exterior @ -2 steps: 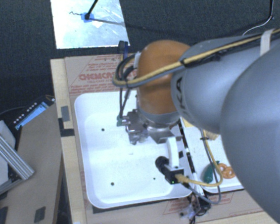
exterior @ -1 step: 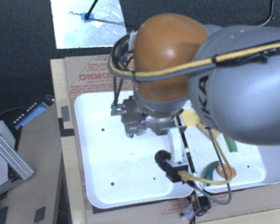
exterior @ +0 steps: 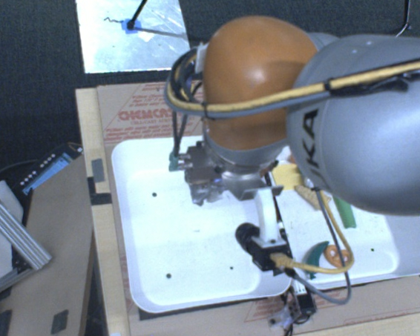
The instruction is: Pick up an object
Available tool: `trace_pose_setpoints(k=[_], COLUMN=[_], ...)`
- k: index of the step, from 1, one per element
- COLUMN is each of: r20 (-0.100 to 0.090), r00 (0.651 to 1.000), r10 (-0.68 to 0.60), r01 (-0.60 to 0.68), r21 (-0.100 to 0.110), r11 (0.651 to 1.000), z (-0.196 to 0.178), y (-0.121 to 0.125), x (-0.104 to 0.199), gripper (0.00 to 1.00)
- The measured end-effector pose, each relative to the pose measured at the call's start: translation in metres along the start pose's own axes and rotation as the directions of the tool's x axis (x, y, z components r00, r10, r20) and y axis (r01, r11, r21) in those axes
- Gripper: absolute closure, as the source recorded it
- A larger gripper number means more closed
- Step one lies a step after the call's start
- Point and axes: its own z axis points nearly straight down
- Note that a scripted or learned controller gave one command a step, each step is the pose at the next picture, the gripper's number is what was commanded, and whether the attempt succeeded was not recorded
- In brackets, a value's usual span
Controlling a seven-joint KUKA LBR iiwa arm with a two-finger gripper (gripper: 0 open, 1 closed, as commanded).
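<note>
The big grey arm with the orange band (exterior: 261,83) hangs over the shallow white bin (exterior: 166,243) and hides the gripper. A small green curved thing (exterior: 317,252) lies near the bin's front edge, partly covered by a yellow cable (exterior: 328,226).

Glossy orange arm band (exterior: 259,69) — smooth white plastic bin (exterior: 164,228) — matt cardboard (exterior: 125,109).

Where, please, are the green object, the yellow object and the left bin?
green object (exterior: 317,251), camera view, on its curved middle.
yellow object (exterior: 291,176), camera view, on its visible flat part.
left bin (exterior: 130,224), camera view, on its left rim.
</note>
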Motion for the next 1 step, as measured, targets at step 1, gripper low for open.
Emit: trace_pose_setpoints(k=[1], r20=[-0.001], r00=[1.0], r10=[0.002], r01=[-0.002], r21=[-0.002], r11=[1.0], z=[-0.053], y=[-0.0003], x=[0.0269], gripper=[1.0])
